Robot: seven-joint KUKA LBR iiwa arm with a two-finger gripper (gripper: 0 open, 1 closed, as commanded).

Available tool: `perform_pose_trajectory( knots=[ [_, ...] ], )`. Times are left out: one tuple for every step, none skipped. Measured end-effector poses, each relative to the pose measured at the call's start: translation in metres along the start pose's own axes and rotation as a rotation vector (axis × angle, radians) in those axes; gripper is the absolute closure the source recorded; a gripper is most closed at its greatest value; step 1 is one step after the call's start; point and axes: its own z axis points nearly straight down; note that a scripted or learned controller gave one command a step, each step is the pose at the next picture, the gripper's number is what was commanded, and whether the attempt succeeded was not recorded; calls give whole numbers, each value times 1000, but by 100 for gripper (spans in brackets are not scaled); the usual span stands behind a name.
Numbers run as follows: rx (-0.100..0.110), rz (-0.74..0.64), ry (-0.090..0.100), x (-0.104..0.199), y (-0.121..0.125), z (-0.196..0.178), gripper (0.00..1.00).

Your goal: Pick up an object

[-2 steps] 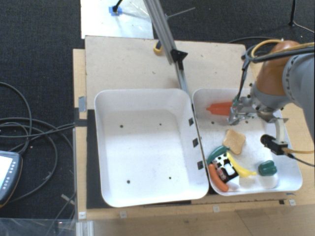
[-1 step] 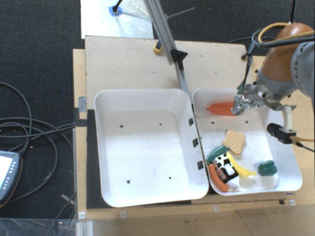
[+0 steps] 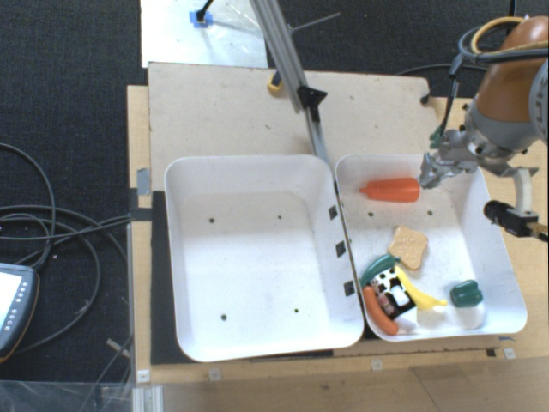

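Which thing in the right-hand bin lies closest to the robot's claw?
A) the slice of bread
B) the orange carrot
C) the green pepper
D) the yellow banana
B: the orange carrot lies at the far end of the bin, right beside the claw, while the other toys sit nearer the camera.

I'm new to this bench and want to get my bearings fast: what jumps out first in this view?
The orange carrot lies alone near the far wall of the right bin, with the arm's pincer right beside its end. A huddle of small toys crowds that bin's near corner: a slice of bread, a banana and a green pepper. The left bin sits alongside.
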Motion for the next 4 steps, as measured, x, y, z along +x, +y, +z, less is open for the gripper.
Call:
perform_pose_trajectory(
  knots=[
    [-2, -1, 0, 6, 3, -63, 100],
    [7, -4, 3, 48, -6, -52, 100],
    [7, -5, 4, 103, -14, -54, 100],
    [10, -5, 5, 155, -37, -37, 100]
  ],
)
